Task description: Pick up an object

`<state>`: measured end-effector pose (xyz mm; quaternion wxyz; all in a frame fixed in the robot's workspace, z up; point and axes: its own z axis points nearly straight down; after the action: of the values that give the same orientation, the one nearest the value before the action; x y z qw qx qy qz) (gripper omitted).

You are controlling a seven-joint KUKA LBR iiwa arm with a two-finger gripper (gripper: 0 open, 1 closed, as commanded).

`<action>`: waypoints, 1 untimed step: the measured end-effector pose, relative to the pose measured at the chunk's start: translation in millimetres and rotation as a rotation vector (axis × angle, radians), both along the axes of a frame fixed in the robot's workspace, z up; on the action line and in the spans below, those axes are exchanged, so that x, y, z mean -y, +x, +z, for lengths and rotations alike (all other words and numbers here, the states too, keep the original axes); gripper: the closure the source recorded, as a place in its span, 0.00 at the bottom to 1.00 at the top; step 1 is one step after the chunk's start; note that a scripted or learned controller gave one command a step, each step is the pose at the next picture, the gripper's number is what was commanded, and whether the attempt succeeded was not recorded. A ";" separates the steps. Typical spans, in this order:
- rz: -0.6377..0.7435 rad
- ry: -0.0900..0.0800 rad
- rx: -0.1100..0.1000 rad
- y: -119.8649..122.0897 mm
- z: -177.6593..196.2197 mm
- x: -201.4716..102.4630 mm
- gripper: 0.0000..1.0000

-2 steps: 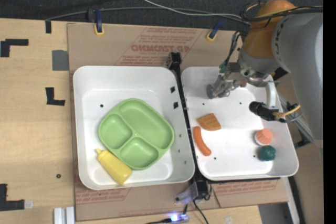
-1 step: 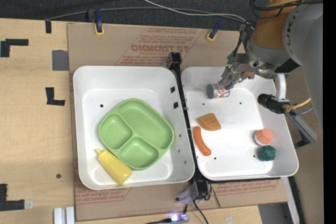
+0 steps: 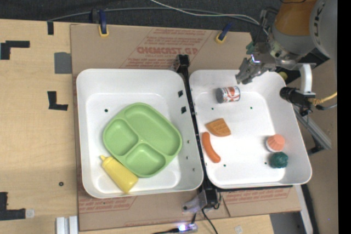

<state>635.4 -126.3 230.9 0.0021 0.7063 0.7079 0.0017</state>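
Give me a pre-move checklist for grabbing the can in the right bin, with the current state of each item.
1. Can lying on its side in the right bin: ok.
2. Nothing touching the can; cracker and hot dog sit apart from it: ok.
3. End effector near the can, up and to its right: ok.
4. End effector centred above the can: not ok.
5. Nothing held in the end effector: cannot tell.

can (image 3: pixel 228 95) beside tool (image 3: pixel 245 75), bin centre open
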 end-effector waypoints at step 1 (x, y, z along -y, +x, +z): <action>0.000 0.000 0.001 -0.4 63.1 -5.6 1.00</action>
<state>635.0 -120.8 294.0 0.0026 0.7061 0.7081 0.0019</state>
